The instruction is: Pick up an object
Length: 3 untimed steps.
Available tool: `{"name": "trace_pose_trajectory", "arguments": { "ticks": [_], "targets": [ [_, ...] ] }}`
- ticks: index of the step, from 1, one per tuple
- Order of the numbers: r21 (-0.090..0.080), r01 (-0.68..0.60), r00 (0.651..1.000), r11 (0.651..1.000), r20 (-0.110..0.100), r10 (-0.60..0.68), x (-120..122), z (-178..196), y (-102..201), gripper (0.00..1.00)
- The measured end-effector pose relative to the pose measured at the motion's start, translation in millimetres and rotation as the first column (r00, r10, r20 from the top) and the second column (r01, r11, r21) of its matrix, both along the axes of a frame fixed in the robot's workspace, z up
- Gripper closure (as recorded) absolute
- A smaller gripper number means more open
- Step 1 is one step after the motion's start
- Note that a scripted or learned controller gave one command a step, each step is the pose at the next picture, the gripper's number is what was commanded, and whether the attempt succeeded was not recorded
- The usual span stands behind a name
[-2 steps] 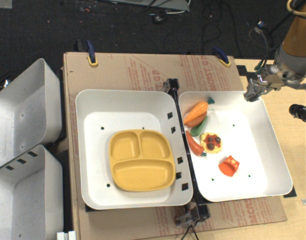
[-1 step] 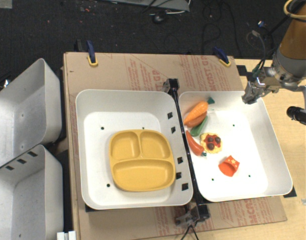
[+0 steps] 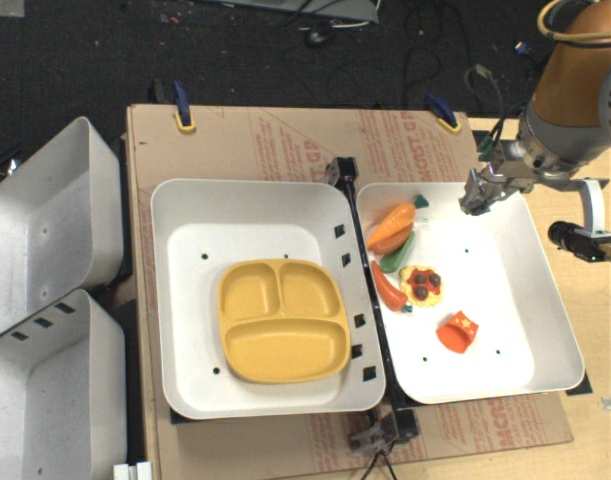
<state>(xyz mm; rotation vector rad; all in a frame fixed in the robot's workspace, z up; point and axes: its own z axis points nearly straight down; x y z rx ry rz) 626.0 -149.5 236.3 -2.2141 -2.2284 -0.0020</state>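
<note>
The right bin point(image 3: 525, 268) holds small toy foods along its left side: an orange carrot point(image 3: 390, 224) with a green piece point(image 3: 396, 254) under it, a red sausage-like piece point(image 3: 387, 287), a yellow disc with dark red berries point(image 3: 422, 284), and a red-orange piece point(image 3: 457, 331) nearer the front. My gripper point(image 3: 477, 198) hangs over the bin's far edge, to the right of the carrot and apart from every object. Nothing shows between its fingers.
The left bin point(image 3: 185, 268) carries a yellow divided plate point(image 3: 283, 320). A black divider strip point(image 3: 360, 268) runs between the bins. Two white containers point(image 3: 45, 268) stand off the board at the left. Cables lie beyond the far edge.
</note>
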Motion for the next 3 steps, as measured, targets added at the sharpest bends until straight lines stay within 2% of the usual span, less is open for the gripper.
{"name": "trace_pose_trajectory", "arguments": {
  "ticks": [3],
  "targets": [
    [0.001, -0.002, 1.000, 1.000, -0.004, 0.002, -53.1, -21.9, 153.5, 1.00]
  ]
}}
